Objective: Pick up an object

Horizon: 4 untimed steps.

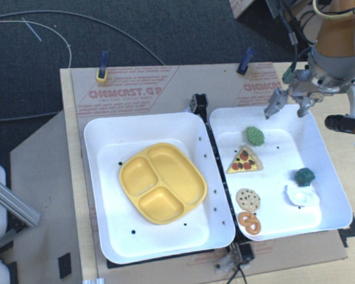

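Note:
My gripper [290, 105] hangs above the far edge of the right bin [328, 159], open, with nothing between its two fingers [273, 105]. Below it in that bin lie a light green leafy piece [254, 136], a pizza slice [244, 161], a cookie [247, 199], a pretzel [251, 223], a dark green broccoli piece [304, 175] and a white piece [299, 196]. The leafy piece is the nearest, a little to the lower left of the fingers.
The left bin [101, 173] holds a yellow divided plate [162, 182]. A black clamp [198, 103] sits at the far end of the seam between the bins. Blue clips [103, 65] [244, 61] pin the cardboard at the back.

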Motion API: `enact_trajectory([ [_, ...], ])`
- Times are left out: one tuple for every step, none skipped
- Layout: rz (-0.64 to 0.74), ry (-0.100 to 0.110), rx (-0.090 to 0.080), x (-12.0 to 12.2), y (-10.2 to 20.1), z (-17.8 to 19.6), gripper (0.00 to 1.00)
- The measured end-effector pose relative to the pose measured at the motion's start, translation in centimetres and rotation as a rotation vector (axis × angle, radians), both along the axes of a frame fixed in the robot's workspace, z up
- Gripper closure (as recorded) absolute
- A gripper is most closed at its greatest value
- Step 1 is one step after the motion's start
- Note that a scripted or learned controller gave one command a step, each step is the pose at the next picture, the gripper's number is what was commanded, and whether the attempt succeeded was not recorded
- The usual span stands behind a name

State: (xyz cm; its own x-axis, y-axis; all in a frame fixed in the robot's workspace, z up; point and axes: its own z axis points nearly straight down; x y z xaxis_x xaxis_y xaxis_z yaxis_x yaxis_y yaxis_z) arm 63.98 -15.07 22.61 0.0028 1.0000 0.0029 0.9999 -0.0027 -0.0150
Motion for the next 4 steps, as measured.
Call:
enact_trajectory([
  [0.003,-0.014,-0.003,0.3,0.0,0.8,0.00],
  [0.005,-0.010,-0.002,1.0,0.2,-3.7,0.00],
  [0.003,-0.009,-0.001,0.8,-0.1,-8.0,0.00],
  [0.004,-0.010,-0.002,0.9,0.0,-12.2,0.00],
])
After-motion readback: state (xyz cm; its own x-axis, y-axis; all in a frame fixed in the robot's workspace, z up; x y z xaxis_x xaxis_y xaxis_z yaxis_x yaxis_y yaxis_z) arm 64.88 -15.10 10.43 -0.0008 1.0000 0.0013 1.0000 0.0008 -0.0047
